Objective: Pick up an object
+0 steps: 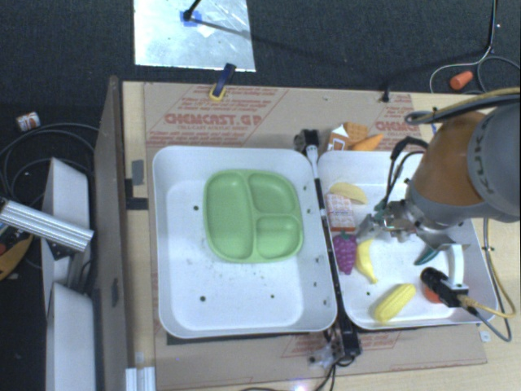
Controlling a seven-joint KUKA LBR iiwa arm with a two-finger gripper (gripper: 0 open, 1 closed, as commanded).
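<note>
Two bins [175, 243]; gripper [383, 225] beside banana [365, 261], near divider; jaw state unclear.

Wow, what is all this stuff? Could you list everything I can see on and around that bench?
Shallow white plastic bins: two, side by side on the bench.
Green divided plastic plate: one, in the left bin.
Purple toy grape bunch: one, right bin, near the divider.
Yellow toy banana: one, right bin, beside the grapes.
Yellow toy corn cob: one, right bin, front.
Pale yellow slice-shaped toy: one, right bin, rear.
Orange carrot-like toy: one, behind the right bin.
Shiny metal sheet: one, on the dark floor beyond the bench.
Grey and orange robot arm: one, over the right bin.
Claw: one, above the banana.
</note>
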